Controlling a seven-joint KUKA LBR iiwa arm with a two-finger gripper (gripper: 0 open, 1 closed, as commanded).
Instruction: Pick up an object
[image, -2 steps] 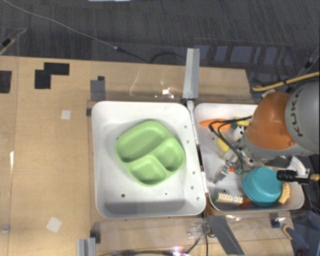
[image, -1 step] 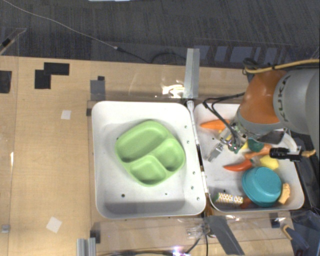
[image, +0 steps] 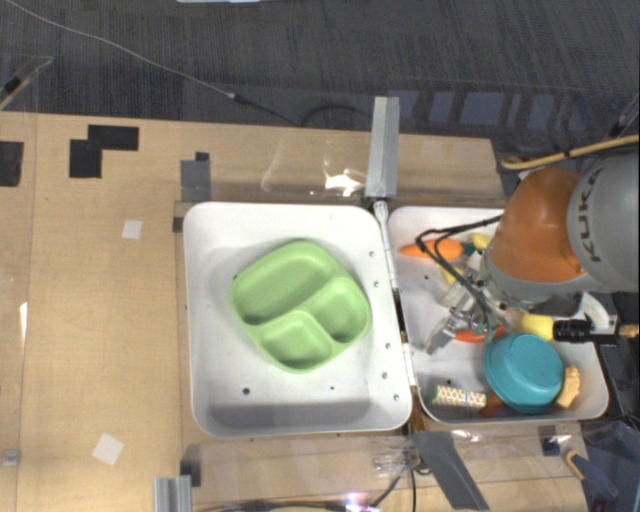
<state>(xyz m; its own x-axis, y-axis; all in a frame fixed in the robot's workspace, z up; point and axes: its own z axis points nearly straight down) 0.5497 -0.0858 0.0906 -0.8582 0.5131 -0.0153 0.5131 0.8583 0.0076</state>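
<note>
From above the bench, the left bin (image: 210, 300) carries one thing, a green divided plate (image: 300, 305) lying flat and turned a little askew near the middle, well apart from the arm. The right bin (image: 425, 405) is where the clutter sits: a teal bowl (image: 524, 372) toward the near edge, an orange carrot-like piece (image: 445, 251) at the far side, a yellow piece (image: 538, 325) just beside the bowl, and a small patterned block (image: 458, 397) by the near rim. I judge the pick is being tried here, since the arm (image: 545, 235) hangs low over this bin, its orange band covering much of the far corner.

The gripper (image: 455, 325) points down and toward the divider between the bins, its tip near the bin floor among small items just beside the bowl. Cables and the wrist crowd that spot, so I cannot tell how it is set, nor see anything caught in it. Any of the loose pieces beneath it could be the target.
</note>
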